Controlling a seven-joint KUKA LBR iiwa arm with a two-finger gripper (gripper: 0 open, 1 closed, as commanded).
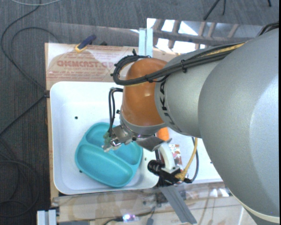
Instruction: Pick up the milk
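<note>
A small white carton with red print, likely the milk, lies at the near edge between the two bins, partly hidden by the arm and its black cable clip. The gripper hangs low over the far right part of a blue two-compartment dish in the left bin, well left of the carton. The orange wrist band and grey arm cover most of the right bin.
A small orange object peeks out under the wrist beside the carton. Brown cardboard lies behind the left bin. Bare white floor of the left bin shows at its far left.
</note>
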